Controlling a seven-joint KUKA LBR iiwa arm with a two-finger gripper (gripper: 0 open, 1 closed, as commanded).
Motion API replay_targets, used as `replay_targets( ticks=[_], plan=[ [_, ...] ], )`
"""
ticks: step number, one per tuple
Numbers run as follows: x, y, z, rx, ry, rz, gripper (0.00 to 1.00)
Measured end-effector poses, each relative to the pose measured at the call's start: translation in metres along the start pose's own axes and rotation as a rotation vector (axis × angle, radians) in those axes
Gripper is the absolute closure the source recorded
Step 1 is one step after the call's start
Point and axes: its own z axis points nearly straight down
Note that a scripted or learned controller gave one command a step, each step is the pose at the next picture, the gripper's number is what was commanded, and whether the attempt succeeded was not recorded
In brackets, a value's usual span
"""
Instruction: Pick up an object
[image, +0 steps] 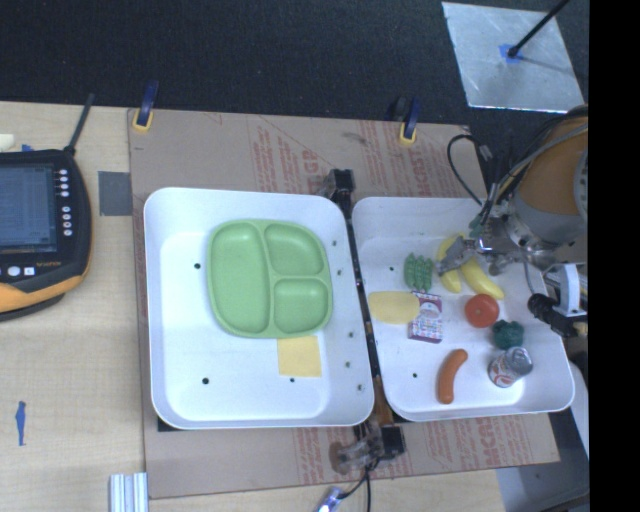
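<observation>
The right bin (400, 400) holds several small items. A yellow banana (478, 280) lies near its far right, with a green leafy piece (418, 270) to its left and a red tomato (481, 311) just in front. A yellow cheese block (390, 306), a small printed packet (427, 321), an orange sausage (451, 375), a dark green broccoli (508, 333) and a tin can (508, 367) lie nearer the front. My gripper (470, 250) hangs low over the banana's far end, reaching in from the right. Nothing is visibly lifted.
The left bin (175, 380) holds a green divided plate (268, 277) and a yellow cheese slice (299, 356). A teach pendant (40, 225) lies at the bench's left. The arm's orange band (555, 180) and cables crowd the right bin's far right corner.
</observation>
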Motion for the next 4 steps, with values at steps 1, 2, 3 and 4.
replay_targets(
  ticks=[1, 2, 3, 4],
  plan=[
    [-0.010, -0.039, 0.011, 0.006, 0.002, -0.001, 0.00],
    [0.046, 0.037, 0.010, 0.004, 0.005, 0.000, 0.00],
    [0.045, 0.037, 0.000, 0.005, 0.004, -0.002, 1.00],
    [0.134, 0.037, -0.091, 0.002, 0.006, 0.001, 1.00]
  ],
)
